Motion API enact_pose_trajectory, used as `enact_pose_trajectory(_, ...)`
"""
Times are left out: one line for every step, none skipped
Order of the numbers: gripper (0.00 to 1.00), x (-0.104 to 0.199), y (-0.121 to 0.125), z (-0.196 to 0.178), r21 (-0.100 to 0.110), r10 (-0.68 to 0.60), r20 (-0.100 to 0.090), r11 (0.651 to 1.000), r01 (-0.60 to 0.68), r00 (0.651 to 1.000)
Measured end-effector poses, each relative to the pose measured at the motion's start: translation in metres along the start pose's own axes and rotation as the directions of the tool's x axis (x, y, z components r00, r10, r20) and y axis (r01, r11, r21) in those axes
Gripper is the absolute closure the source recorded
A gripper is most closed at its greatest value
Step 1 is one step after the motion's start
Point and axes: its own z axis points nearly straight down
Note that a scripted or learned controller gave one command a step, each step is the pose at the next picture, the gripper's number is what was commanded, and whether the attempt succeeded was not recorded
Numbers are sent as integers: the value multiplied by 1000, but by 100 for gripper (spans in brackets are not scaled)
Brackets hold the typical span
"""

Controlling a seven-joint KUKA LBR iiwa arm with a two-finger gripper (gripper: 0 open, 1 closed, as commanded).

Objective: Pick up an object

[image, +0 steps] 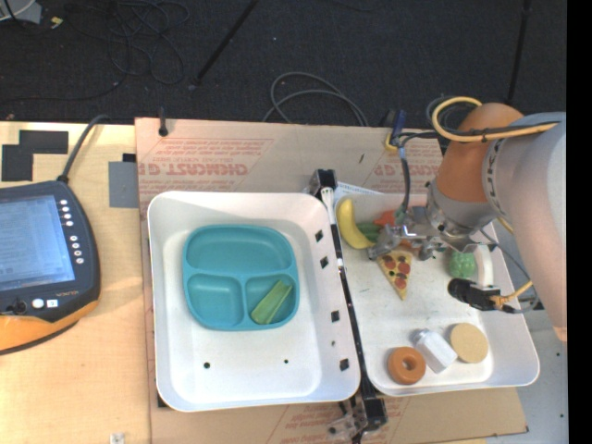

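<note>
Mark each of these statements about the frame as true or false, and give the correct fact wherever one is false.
1. The teal tray sits in the left bin. True.
2. A green piece lies in one of the teal tray's compartments. True.
3. The banana lies in the left bin. False: it lies in the right bin, near that bin's upper left corner.
4. The pizza slice lies in the right bin, just below the gripper. True.
5. The doughnut rests on the teal tray. False: it lies near the front edge of the right bin, beside a small white object.
6. The arm reaches in from the left. False: it comes in from the right.
</note>
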Motion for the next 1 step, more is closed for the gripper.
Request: enact_pose_trajectory(0, 16, -27, 0, 3, 5, -1, 1000, -5, 1000)
